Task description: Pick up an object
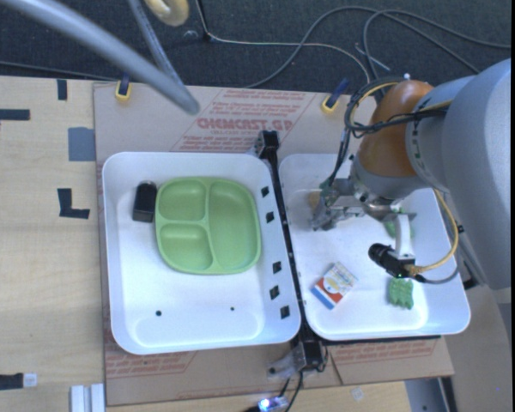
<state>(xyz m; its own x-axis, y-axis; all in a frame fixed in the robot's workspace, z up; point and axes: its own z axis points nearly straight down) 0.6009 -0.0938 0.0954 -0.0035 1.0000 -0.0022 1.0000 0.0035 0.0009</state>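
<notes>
The gripper hangs low over the right bin, in its far left corner, close to the wall it shares with the left bin. It is blurred and seen from above, so I cannot tell whether it is spread or pressed together, and nothing shows in its grasp. The arm comes in over the right bin's right edge, its orange band above the bin's far edge. Two small things lie apart on the right bin's floor near its near edge. One is a packet in white, red and blue, towards the near left corner. The other is a green block, further right, about midway along that edge. Both sit well clear of the gripper. In the left bin a green plate with three compartments lies flat, filling the middle and reaching towards the far right corner. A black block rests just beside the plate's left rim, near the bin's left edge. Both bins stand on a cardboard sheet with red print.
</notes>
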